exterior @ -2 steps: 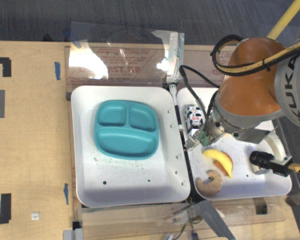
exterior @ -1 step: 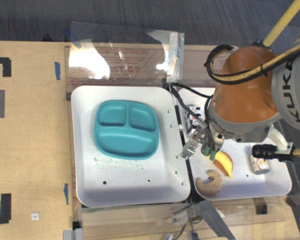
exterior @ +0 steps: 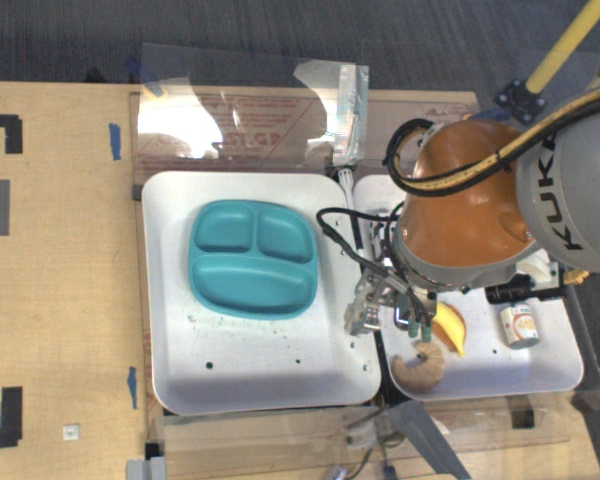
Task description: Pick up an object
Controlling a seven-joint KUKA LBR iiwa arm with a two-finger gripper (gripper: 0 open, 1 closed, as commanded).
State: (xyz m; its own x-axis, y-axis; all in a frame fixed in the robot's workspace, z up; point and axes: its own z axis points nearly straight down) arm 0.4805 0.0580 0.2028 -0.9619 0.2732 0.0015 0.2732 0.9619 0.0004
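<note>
Camera view: you look down on the desk (exterior: pixel 60 298) with two white bins.
Left bin (exterior: pixel 170 368): you see a teal divided plate (exterior: pixel 251 258) lying flat in it.
Right bin (exterior: pixel 555 368): a yellow object (exterior: pixel 450 328), a round brown object (exterior: pixel 420 366) and a small white bottle (exterior: pixel 520 324) lie here, apart from one another.
Arm (exterior: pixel 465 203): it hangs over the right bin's left part.
Tool (exterior: pixel 380 308): low by the wall between the bins; whether it is open or closed, you cannot tell.
</note>
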